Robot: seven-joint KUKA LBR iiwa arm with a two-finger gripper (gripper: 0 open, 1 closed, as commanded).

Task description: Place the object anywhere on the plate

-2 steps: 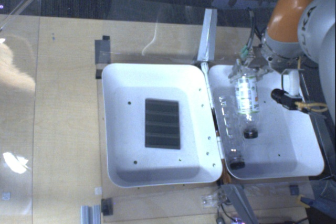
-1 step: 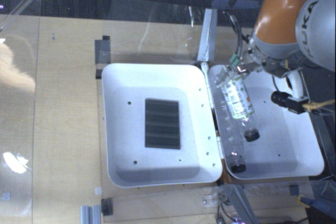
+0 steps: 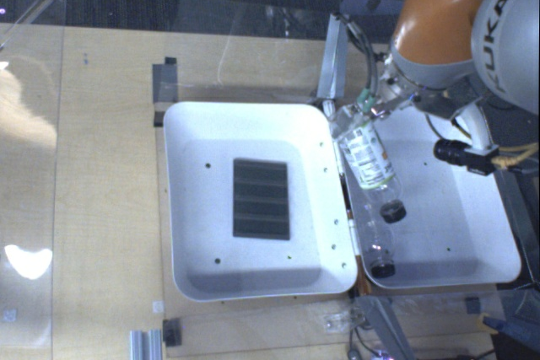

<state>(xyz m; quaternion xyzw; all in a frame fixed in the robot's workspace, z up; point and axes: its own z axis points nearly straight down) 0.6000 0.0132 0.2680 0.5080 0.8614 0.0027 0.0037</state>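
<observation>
In the camera view, the clear bottle (image 3: 367,158) is hanging tilted over the left edge of the right bin (image 3: 472,265) — long axis running from far-left cap to near-right base. The gripper (image 3: 371,107) is sitting at its far end; finger state I cannot tell. The dark plate (image 3: 261,198) is lying to its left, in the left bin (image 3: 194,181).

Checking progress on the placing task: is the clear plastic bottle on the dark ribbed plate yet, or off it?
Off it. The clear plastic bottle hangs tilted over the right white bin's left edge; the dark ribbed plate lies in the left white bin.
</observation>
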